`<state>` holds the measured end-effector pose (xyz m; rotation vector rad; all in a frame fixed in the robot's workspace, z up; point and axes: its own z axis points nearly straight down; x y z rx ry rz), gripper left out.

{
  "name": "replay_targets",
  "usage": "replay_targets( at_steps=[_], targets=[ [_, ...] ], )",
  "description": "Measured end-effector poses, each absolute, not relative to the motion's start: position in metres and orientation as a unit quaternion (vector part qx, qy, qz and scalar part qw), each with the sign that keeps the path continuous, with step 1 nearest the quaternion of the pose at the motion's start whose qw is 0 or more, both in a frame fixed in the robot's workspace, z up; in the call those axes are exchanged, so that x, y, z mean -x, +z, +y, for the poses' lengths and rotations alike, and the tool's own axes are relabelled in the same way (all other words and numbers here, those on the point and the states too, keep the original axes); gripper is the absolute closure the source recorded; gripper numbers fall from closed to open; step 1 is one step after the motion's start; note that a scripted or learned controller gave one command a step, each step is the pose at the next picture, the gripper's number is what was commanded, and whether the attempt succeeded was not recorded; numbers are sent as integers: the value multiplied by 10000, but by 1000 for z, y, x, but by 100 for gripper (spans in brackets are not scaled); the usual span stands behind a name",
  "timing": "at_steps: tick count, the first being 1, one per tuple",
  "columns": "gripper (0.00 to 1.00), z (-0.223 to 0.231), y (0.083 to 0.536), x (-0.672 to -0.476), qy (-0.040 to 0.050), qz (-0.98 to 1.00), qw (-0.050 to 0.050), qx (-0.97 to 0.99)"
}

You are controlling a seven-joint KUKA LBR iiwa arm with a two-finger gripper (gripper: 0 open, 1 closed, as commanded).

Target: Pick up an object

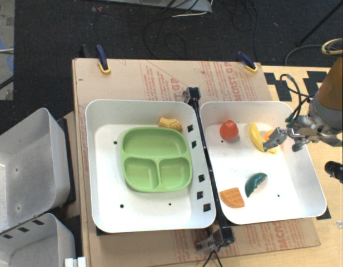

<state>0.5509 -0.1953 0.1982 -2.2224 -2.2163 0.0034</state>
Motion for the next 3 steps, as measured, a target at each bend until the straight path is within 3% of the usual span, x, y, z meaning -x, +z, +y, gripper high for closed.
replay_targets(
  at_steps=[1,2,3],
  targets=[
    [0,-200,137,-554,9,-7061,13,7081],
    [100,-200,150,-555,-1,-7064,-10,7078],
    [100,-209,205,-549,-9,-7057,-29,7085]
  ],
)
